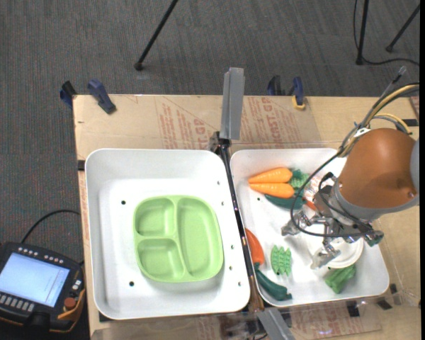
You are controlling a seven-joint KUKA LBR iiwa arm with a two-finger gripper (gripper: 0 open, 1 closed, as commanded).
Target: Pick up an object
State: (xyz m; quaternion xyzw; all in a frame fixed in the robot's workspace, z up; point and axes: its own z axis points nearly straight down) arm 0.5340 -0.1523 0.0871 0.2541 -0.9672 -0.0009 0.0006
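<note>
We begin at the left bin [99, 190], where a pale green divided plate [178, 239] lies flat in the middle; nothing there bears on the coming move.

Crossing the divider into the right bin [269, 158], we find the candidates for picking. At the far left of this bin two orange carrots [270, 181] lie side by side, their long axes running left to right with dark green tops pointing right toward the arm. Against the divider a third orange carrot with a dark green top [263, 268] runs from far to near. Just right of it stands a small ribbed green piece [281, 259], its long axis also far to near. At the near right corner lies a leafy green piece [339, 278].

The gripper [334, 245] hangs over the right half of this bin, below the orange band of the arm [377, 168]. Beneath it we see a white rounded object [346, 253], partly covered by the mechanism; we cannot say what it is.

We cannot tell how the gripper stands, nor whether it has hold of anything, since the linkage hides that region.

In our judgement the deciding relation is this: the white object lies directly under the tool, the leafy piece just nearward of it, and the ribbed piece to its left. The white object is the nearest candidate.
</note>
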